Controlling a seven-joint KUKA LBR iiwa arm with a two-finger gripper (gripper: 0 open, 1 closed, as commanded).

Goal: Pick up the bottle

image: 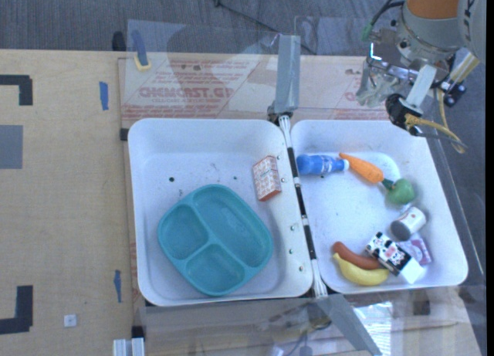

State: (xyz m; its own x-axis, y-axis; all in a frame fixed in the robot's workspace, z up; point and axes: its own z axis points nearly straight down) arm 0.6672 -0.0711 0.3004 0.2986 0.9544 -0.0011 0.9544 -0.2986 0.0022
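Note:
The bottle [319, 164] is blue with a pale end and lies on its side at the back left of the right bin [448, 215], close to the divider. My gripper [374, 88] hangs above the bench behind the right bin's back rim, up and to the right of the bottle and well apart from it. Its fingers stand open with nothing between them.
An orange carrot [363, 169] with a green end [400, 191] lies just right of the bottle. A small white can [407, 222], a black-and-white box [390, 252], a banana [361, 272] and a sausage [351, 254] crowd the front right. The left bin [147, 154] holds a teal divided plate [214, 239] and a small carton [266, 178].

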